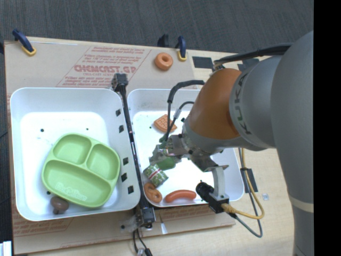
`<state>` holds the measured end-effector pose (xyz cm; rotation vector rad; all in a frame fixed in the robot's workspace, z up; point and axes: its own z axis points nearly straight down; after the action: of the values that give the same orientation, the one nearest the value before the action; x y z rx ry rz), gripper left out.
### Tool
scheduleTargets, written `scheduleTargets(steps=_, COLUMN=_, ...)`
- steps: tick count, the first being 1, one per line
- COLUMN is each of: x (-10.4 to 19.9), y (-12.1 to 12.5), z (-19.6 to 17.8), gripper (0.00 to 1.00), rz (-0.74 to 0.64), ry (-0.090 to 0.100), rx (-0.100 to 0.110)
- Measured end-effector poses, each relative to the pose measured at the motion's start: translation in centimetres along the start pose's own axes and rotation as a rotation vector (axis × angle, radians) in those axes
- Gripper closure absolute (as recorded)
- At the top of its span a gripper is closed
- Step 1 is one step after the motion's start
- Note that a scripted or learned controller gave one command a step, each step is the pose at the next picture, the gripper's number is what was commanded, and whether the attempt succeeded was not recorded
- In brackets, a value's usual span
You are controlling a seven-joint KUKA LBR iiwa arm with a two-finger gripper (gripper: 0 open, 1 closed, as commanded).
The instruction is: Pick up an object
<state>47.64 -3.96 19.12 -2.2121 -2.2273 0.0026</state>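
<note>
My gripper is low over the middle of the right bin, reaching in from the right under the orange-banded wrist. A dark green object sits right at its fingertips, apparently between them. Just below lies a small green-labelled can. An orange pretzel-like piece and a red sausage rest near the bin's front wall. An orange waffle-like wedge lies toward the back of the bin, partly behind a cable.
The left bin holds a light green divided plate and a small brown object at its front corner. An orange ring lies on the cardboard behind the bins. Blue clamps sit on the back edge.
</note>
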Motion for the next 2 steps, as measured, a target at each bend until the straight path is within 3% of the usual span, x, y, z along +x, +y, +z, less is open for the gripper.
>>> scheduleTargets(steps=1, x=-4.8, y=0.0, z=0.0, gripper=1.0, rz=0.003, ry=-0.001, rx=-0.003)
scheduleTargets(steps=2, x=-4.8, y=0.1, z=-1.1, gripper=1.0, rz=-0.002, ry=-0.001, rx=-0.004)
